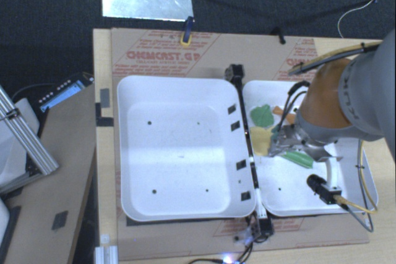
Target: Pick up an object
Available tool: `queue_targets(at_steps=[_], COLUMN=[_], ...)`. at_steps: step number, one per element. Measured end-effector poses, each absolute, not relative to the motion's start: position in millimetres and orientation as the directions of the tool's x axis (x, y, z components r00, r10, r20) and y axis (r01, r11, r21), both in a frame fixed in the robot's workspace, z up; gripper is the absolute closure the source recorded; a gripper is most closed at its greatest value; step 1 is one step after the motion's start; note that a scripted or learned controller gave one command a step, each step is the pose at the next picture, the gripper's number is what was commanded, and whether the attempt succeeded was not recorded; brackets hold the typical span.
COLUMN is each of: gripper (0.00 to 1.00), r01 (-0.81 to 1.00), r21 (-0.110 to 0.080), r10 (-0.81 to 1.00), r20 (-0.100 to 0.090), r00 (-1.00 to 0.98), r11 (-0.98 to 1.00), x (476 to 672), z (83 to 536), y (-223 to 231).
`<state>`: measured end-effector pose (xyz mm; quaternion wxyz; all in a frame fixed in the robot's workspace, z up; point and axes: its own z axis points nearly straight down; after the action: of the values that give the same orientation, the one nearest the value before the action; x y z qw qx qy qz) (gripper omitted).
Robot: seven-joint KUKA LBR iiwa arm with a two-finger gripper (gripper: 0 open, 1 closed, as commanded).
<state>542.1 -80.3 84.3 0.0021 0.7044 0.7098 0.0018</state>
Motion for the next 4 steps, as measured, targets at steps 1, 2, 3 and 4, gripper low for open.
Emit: queue_targets(at_steps=[1,2,3,4], gripper=[1.0,1.0,1.0,1.0], r01=[1.0,1.0,1.0,1.0], r21=[0.018,0.021,0.01,0.005], r10=[1.0,1.0,1.0,1.0], r20=[-0.001,-0.001,-0.003,-0.006], r00=[-0.011,-0.005,-0.004,0.007], r11=[0.011,0.005,0.004,-0.007], x=[624.2,601.9,667.2,667.3], z=[192,364,384,391], y=[-46,-53,-84,-192])
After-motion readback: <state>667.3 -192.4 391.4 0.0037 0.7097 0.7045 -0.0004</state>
